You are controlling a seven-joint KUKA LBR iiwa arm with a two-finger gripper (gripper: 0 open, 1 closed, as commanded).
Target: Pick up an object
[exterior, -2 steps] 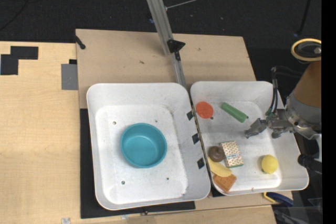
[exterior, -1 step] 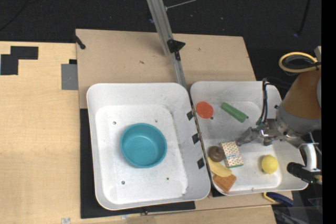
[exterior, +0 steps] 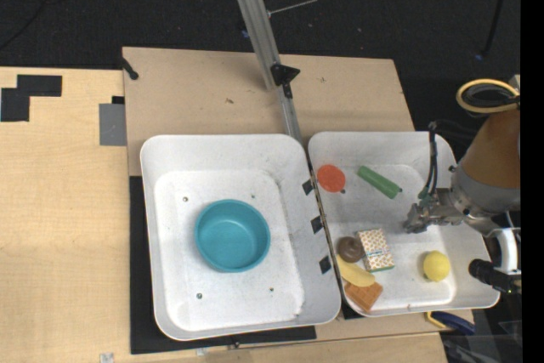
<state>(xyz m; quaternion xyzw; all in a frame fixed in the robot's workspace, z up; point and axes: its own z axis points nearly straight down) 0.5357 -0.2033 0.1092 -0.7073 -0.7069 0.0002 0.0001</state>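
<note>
While the claw (exterior: 416,219) hangs over the right bin (exterior: 399,147), finger state indiscernible, the green stick (exterior: 378,182) lies just up-left, long axis diagonal.

Green stick (exterior: 378,182) — perhaps a marker — lying aslant in right bin (exterior: 442,297).

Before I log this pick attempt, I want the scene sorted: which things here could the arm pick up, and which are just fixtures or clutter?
Candidates to pick, right bin:
hand
green cylinder
orange disc
yellow ball
patterned box
brown ball
banana
orange wedge

Candidate to pick, left bin:
blue bowl

Just there:
left bin
right bin
metal rail
</note>
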